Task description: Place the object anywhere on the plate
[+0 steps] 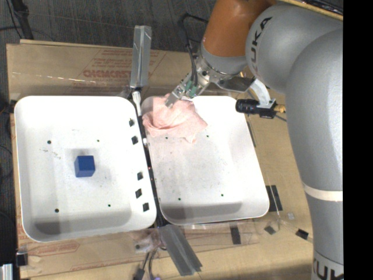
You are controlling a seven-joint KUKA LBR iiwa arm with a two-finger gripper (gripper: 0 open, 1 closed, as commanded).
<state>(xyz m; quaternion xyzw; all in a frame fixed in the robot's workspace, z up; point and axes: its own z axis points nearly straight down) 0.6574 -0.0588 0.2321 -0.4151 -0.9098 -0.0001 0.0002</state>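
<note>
the blue cube (pixel 85 165) sits in the left bin (pixel 35 115), well apart from the hand (pixel 178 97), which is over the right bin (pixel 245 174), touching a pink cloth (pixel 173 118). whether it grips the cloth, i cannot tell.

The gripper (pixel 182 92) is small and blurred, so whether its fingers are open or closed cannot be told, nor whether they touch the pink cloth (pixel 173 118) just below them. The cloth's crumpled folds hide the far left corner of the right bin (pixel 245 200) beneath the gripper. The arm (pixel 291 69), rising to the right of the gripper, is cut off by the top and bottom edges and covers the bench on that side. The near edge of the cardboard (pixel 87 66) is hidden under both bins.
</note>
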